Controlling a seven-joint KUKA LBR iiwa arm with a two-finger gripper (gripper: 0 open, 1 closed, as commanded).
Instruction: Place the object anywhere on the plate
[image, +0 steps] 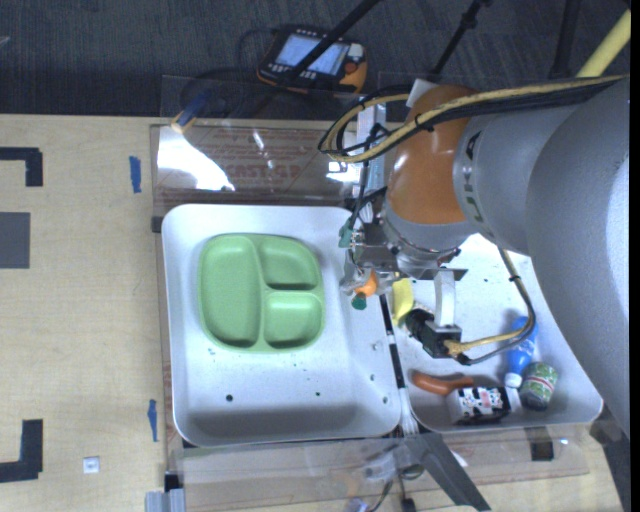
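A pale wooden worktop (80, 330) is seen from above, carrying two shallow white bins side by side, with dark flooring and a handheld controller (312, 58) beyond its far edge. The grey arm (540, 160) with its orange band reaches in from the right and covers much of the right bin (575, 385). The left bin (270, 400) holds a green divided plate (262, 290), lying flat and unloaded. The gripper (362, 285) is located over the dividing wall between the bins, just right of the plate; a small orange piece (368, 286) shows at its tip, but whether it is gripped cannot be told. A yellow item (402, 298) lies just beside it. Loose in the right bin are noted a red-orange sausage-shaped item (440, 381), a black-and-white item (482, 401), a green can (540, 386) and a blue bottle (520, 352). The plate lies directly leftward of the gripper, so a short leftward carry is judged necessary.
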